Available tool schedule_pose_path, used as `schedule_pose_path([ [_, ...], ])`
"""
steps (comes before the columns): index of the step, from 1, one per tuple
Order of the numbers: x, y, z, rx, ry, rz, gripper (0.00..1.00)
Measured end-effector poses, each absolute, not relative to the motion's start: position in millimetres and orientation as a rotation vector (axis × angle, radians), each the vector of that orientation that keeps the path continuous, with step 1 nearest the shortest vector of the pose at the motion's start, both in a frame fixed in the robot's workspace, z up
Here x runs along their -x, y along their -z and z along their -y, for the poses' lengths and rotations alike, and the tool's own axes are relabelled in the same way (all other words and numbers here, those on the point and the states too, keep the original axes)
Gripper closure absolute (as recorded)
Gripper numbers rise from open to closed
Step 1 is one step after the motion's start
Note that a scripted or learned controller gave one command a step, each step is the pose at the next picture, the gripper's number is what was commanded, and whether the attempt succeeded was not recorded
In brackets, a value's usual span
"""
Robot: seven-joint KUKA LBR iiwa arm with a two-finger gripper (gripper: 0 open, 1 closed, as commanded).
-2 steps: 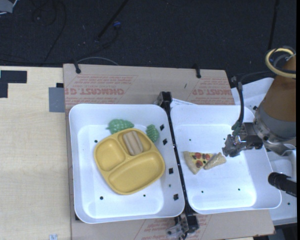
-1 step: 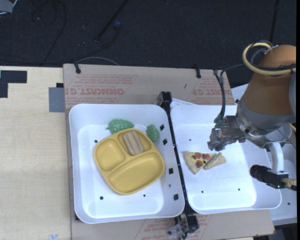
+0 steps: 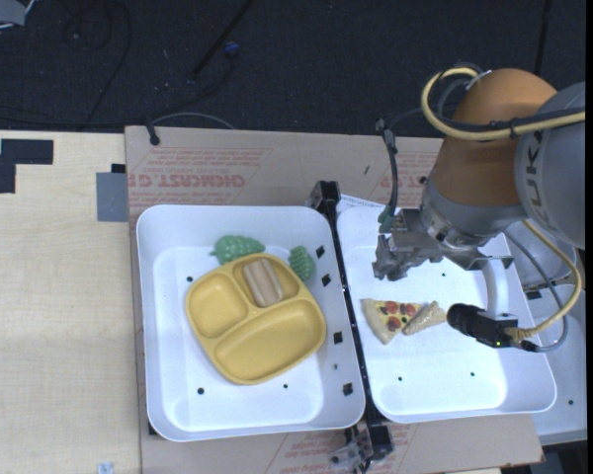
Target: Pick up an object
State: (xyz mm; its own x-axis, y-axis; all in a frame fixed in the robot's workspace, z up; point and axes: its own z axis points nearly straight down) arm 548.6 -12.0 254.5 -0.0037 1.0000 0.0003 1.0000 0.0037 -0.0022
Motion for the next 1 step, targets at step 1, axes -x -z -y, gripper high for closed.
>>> schedule_pose_path([
  [1,-574.0,-254.3,-38.1,2.217,-0.002,2.225,1.00],
])
